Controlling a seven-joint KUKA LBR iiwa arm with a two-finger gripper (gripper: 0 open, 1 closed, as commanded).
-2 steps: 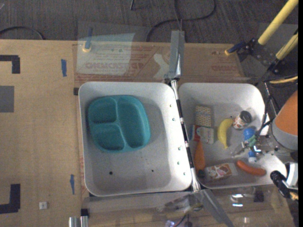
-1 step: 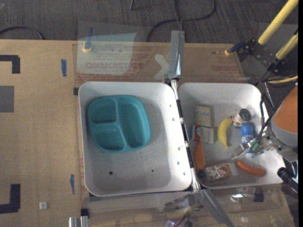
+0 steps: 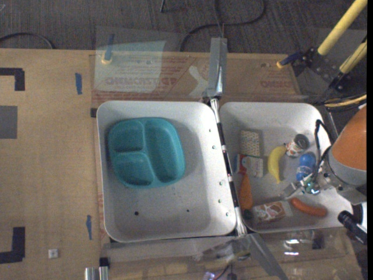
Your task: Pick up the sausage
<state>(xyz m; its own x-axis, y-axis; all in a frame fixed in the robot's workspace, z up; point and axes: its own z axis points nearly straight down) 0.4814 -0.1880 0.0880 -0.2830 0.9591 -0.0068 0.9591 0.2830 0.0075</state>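
The sausage (image 3: 309, 207), reddish-orange and elongated, lies flat near the front right corner of the right bin (image 3: 265, 116). My gripper (image 3: 307, 185) hangs just above and behind the sausage's left end, between it and a blue object (image 3: 306, 167). The arm's orange band (image 3: 356, 143) and grey wrist come in from the right edge and cover part of the bin's right side. Nothing is seen held in the gripper.
The right bin also holds a banana (image 3: 275, 163), a carrot (image 3: 246, 192), a brown packet (image 3: 271, 210) just left of the sausage, a small red-and-white box (image 3: 250, 165), a waffle-like piece (image 3: 250, 140) and a small can (image 3: 299, 143). A teal divided plate (image 3: 145, 151) lies in the left bin (image 3: 169, 214).
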